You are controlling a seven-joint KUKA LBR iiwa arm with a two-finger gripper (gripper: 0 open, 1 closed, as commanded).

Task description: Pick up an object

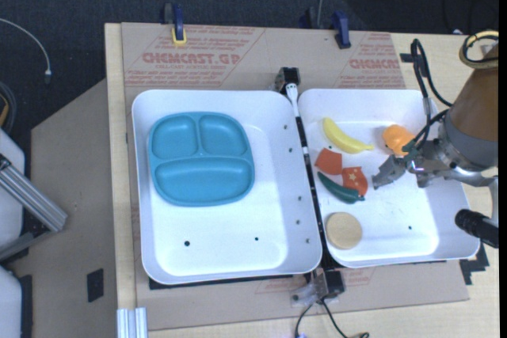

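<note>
- Gripper (390, 172) low in right bin (420, 245), beside red pepper (354, 180); open or shut, cannot tell.
- Nothing picked up yet.
- Grabbing and lifting left to do.

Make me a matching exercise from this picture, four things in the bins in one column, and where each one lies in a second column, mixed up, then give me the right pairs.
Things:
1. blue divided plate
2. banana
3. round tan disc
4. orange ball

Places:
A. near front edge of the right bin
B. in the left bin
C. far part of the right bin, nearer the divider between the bins
D. far part of the right bin, close to the gripper

Pairs: 1-B, 2-C, 3-A, 4-D
</note>
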